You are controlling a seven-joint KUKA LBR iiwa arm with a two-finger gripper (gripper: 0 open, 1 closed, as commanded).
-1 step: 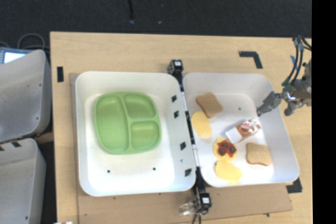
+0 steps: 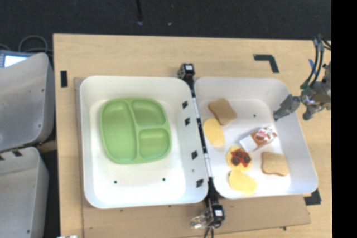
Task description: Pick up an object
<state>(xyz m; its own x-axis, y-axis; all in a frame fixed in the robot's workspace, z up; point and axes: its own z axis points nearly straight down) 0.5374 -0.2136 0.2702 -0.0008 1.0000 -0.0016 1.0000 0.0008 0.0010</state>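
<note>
The gripper [image 2: 296, 108] hangs with its fingers spread apart and grasps nothing; just below-left of it lies a small packet [image 2: 261, 137], its print too small to read.

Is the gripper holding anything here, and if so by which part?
Nothing is held. The gripper sits at the right bin's right edge, fingers apart, clear of the food pieces.

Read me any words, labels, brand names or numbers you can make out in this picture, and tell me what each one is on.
No text can be read here.
The small white and red packet in the right bin bears red printing, too small and blurred to read.
The green divided tray in the left bin carries no visible marking.
</note>
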